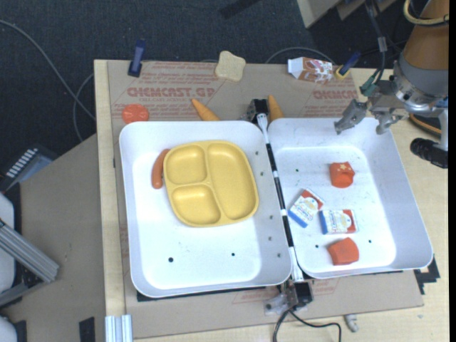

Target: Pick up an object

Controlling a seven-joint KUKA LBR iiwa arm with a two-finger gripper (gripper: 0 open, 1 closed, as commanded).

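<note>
My gripper (367,118) hangs over the far rim of the right bin (399,184), open, with nothing between its fingers. In the right bin lie a small red piece (342,174), two small cartons (305,209) (338,221) side by side, and a red block (343,251) near the front. The red piece is the nearest one to the gripper, a little in front of it. The left bin (142,212) holds a yellow divided plate (210,182) and an orange-red sausage (157,170) beside the plate's left edge.
Behind the bins on the cardboard lie a bread slice (230,65), a carrot (204,110), a red round piece (135,112), a blue clip (136,57) and a small carton (311,69). A black clamp (259,110) sits at the bins' joint.
</note>
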